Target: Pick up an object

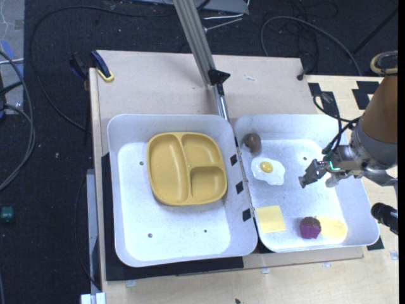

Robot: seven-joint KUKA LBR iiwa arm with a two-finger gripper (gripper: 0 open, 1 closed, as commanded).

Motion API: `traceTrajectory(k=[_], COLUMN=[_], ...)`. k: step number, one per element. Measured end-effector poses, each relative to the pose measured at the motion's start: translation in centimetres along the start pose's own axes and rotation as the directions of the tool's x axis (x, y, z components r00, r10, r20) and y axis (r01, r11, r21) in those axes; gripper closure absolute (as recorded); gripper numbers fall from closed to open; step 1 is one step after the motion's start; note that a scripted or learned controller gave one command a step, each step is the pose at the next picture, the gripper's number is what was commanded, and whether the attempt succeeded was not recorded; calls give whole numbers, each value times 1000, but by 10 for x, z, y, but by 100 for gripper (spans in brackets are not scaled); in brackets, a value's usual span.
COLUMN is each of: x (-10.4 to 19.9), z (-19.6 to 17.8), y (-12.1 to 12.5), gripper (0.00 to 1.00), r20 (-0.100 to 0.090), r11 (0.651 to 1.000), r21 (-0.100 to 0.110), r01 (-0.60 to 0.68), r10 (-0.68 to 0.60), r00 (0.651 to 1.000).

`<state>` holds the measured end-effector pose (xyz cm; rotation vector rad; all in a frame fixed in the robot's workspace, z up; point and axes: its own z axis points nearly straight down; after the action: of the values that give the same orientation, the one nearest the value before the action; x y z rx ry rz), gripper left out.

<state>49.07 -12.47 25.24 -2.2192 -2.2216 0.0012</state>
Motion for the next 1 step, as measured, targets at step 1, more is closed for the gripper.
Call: traceTrajectory(k=[1], x=[0], z=[0], y=[0], gripper=[0], r20=[0], r11=[1000], r21=[-1], r01=[0], r10=[0], r00=[1000])
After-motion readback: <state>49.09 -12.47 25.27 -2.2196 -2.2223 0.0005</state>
